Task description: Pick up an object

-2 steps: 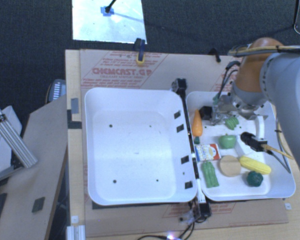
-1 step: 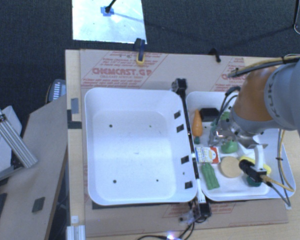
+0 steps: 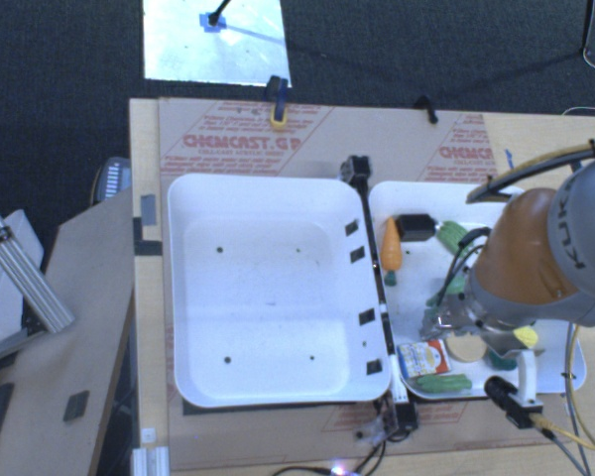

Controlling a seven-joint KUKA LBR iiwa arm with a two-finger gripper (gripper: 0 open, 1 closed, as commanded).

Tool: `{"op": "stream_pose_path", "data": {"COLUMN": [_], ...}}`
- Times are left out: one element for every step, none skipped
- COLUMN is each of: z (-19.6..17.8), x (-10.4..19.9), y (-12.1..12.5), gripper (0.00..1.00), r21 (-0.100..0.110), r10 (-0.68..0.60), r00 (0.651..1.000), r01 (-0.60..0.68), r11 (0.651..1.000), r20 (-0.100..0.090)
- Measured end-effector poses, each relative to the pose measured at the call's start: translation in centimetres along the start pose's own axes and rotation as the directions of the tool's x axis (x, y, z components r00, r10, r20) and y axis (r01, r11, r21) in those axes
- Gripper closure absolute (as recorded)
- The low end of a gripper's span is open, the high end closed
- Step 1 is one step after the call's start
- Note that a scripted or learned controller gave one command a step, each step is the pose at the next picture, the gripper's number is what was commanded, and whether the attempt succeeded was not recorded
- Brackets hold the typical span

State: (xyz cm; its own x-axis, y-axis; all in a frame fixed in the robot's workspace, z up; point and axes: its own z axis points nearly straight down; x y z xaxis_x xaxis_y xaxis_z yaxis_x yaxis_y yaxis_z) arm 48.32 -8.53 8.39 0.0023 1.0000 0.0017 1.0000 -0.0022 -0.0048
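Note:
My gripper (image 3: 439, 319) is low inside the right bin (image 3: 409, 194), under the grey arm with its orange band. Just below it lie a small white and red packet (image 3: 419, 356) and a green cucumber-like piece (image 3: 442, 384). A tan round disc (image 3: 466, 348) sits right beside the gripper, partly under the wrist. An orange carrot (image 3: 390, 244) lies along the bin's left wall. A black block (image 3: 415, 227) and a green item (image 3: 451, 234) rest at the far end. A yellow piece (image 3: 525, 337) peeks out beneath the arm. Nothing shows between the gripper's tips.
The left bin (image 3: 268, 191) stands next to the right one, separated by a divider with black clips (image 3: 365, 256). Both rest on a cardboard sheet (image 3: 238, 137). The arm hides much of the right bin's right half.

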Motion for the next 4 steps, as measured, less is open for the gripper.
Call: {"op": "stream_pose_path", "data": {"z": [-10.7,-10.0,-16.7,-28.1], "x": [4.6,6.0,4.1,16.6], "y": [7.3,0.5,0.4,4.6], "gripper": [1.00,1.00,1.00,1.00], "r21": [-0.022,-0.001,-0.014,-0.022], "r10": [-0.014,-0.004,-0.003,-0.021], "r00": [1.000,1.000,1.000,1.000], "r01": [0.014,0.004,0.003,0.021], "r11": [1.000,1.000,1.000,1.000], "r20": [0.001,0.000,0.003,-0.004]}}
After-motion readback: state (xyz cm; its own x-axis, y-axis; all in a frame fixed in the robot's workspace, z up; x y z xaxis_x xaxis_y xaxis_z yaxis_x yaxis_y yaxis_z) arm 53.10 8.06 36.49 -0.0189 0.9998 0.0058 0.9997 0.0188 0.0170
